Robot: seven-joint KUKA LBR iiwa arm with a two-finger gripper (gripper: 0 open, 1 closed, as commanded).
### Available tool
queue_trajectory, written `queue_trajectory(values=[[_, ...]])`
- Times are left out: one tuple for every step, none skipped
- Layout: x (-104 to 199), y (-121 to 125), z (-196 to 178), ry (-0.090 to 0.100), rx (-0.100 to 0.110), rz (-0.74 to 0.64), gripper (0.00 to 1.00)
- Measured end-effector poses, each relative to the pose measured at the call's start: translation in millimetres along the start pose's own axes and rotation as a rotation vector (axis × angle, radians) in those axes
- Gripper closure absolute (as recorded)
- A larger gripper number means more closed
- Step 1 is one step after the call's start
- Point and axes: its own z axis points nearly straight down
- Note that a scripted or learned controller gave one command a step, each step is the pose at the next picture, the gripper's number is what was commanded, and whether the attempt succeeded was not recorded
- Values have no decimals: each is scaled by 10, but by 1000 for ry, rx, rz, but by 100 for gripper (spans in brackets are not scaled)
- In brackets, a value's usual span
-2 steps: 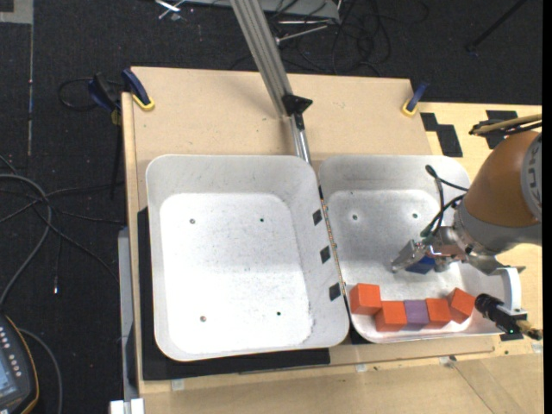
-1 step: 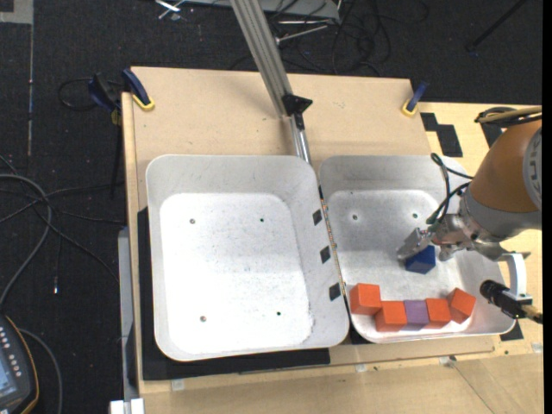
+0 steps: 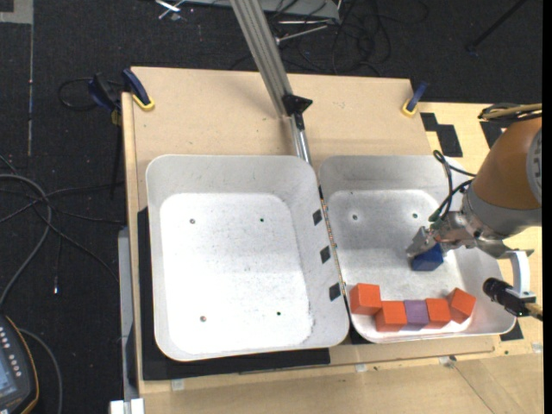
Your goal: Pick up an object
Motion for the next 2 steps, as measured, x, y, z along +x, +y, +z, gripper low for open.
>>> queue_trajectory(values=[[1120, 150, -931, 5, -3, -8, 100], [2117, 259, -891, 5, 4, -7, 100]])
